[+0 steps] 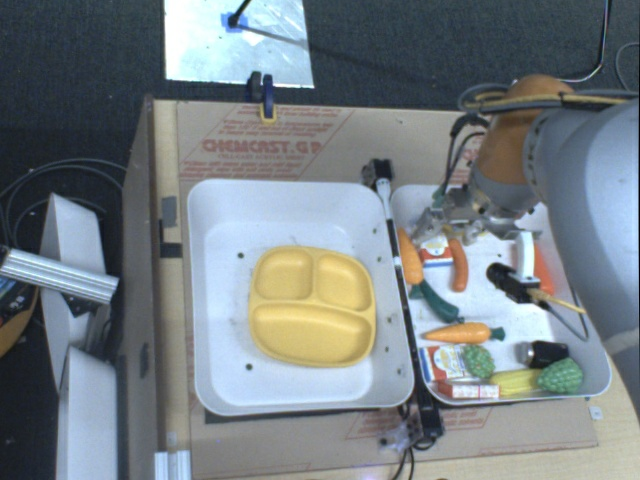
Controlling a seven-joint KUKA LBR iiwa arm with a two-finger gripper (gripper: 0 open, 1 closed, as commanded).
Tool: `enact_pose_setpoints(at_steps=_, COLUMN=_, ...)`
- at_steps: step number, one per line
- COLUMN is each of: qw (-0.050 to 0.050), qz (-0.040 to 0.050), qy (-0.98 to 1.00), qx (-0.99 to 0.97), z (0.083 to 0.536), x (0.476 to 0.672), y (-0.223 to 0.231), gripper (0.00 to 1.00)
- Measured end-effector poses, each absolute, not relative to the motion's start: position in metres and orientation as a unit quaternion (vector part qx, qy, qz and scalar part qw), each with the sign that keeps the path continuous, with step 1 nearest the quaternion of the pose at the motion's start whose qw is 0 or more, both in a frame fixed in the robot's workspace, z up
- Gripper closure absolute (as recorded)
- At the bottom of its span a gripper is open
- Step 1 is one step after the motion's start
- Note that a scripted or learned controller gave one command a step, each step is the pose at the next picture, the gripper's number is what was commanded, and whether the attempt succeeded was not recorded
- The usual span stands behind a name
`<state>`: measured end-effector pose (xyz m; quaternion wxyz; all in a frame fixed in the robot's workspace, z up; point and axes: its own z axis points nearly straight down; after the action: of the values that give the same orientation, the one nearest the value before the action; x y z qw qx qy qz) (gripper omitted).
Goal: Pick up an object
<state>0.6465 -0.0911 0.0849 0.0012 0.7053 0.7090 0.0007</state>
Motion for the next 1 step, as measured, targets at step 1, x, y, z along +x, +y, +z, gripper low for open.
enact_pose_setpoints(at_steps=1, qw=-0.011, qz=-0.0078, qy=0.707, qx=0.707, z=0.0974, x=0.663, y=-0.0934, gripper=0.0)
